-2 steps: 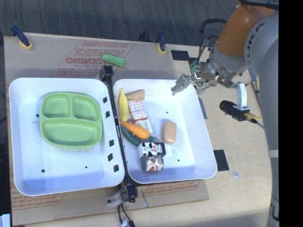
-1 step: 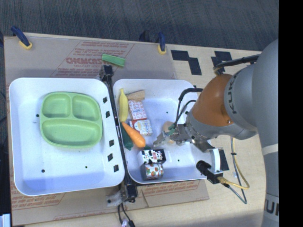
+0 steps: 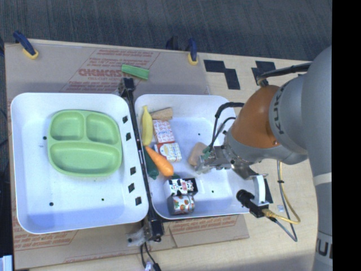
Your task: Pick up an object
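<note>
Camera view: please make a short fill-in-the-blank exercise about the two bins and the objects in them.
1. The green divided plate lies in the ____ bin.
2. The carrot is coloured ____.
3. The gripper is over the ____ bin.
4. The banana lies along that bin's ____ wall.

Missing words: left; orange; right; left

The left bin (image 3: 22, 168) holds a divided plate (image 3: 84, 141). In the right bin (image 3: 220, 208), a banana (image 3: 146, 126), carrot (image 3: 159, 161) and cartons (image 3: 164, 140) lie along its left wall, a can (image 3: 181, 205) near its front edge.
</note>
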You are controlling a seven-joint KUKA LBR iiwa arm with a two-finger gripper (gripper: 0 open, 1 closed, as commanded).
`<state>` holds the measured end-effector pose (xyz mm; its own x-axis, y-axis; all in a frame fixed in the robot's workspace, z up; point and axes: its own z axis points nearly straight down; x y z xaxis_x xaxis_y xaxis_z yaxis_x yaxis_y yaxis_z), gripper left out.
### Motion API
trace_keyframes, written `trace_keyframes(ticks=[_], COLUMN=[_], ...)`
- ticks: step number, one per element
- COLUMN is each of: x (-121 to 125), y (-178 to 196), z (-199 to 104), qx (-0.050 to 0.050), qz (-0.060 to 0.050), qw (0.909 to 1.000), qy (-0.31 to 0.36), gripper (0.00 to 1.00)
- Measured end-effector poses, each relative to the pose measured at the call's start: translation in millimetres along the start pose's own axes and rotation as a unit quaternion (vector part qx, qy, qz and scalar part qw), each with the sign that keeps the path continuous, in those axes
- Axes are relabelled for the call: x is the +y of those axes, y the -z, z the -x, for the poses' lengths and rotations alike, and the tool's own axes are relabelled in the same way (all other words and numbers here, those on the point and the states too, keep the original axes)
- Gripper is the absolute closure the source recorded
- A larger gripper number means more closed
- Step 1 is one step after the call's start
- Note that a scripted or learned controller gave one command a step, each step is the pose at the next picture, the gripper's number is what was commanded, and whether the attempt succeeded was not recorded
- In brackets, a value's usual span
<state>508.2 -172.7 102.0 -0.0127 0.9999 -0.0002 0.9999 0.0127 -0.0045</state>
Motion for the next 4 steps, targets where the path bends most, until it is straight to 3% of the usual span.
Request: trace_keyframes(ticks=[1,2,4], x=[-32,-32,-32], y=[136,145,143], z=[15,38,38], qx=[-0.001,-0.001,0.0], qz=[0.003,0.003,0.003], qw=[1.0,1.0,1.0], qy=[-0.004,-0.004,-0.004], gripper=[1.0,1.0,1.0])
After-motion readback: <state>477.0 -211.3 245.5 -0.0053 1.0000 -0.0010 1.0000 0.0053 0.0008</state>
